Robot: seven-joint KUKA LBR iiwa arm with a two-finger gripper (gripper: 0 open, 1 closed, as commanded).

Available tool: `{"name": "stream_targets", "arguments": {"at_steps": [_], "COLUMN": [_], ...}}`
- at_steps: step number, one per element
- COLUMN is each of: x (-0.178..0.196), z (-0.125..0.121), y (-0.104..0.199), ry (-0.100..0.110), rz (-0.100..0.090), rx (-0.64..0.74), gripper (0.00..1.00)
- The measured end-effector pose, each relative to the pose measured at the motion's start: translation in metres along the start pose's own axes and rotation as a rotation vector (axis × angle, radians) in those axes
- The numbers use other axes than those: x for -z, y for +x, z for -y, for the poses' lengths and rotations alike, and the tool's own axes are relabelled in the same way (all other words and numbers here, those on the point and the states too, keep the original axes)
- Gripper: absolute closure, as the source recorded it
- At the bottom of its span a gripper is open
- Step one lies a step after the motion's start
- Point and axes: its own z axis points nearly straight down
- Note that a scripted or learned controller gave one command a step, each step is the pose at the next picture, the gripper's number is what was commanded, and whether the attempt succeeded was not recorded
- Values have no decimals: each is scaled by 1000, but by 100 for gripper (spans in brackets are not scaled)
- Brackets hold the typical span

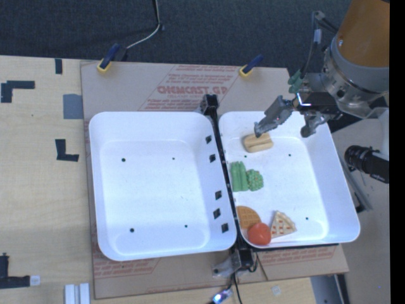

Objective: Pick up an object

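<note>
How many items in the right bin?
5. Tan bread piece at the far end by the gripper; green piece mid-left; orange round, red tomato, waffle wedge near end.

I saw the arm (364,40) reaching in from the right, wrist angled down-left. Its gripper (285,130) had 2 fingers (272,120) spread wide apart, nothing visible between them.
</note>
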Motion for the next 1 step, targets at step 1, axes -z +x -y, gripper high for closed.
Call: {"name": "stream_targets", "arguments": {"at_steps": [1], "x": [-216], "z": [7], "y": [-35], "ry": [30], "rz": [5], "rx": [-19], "gripper": [0]}}
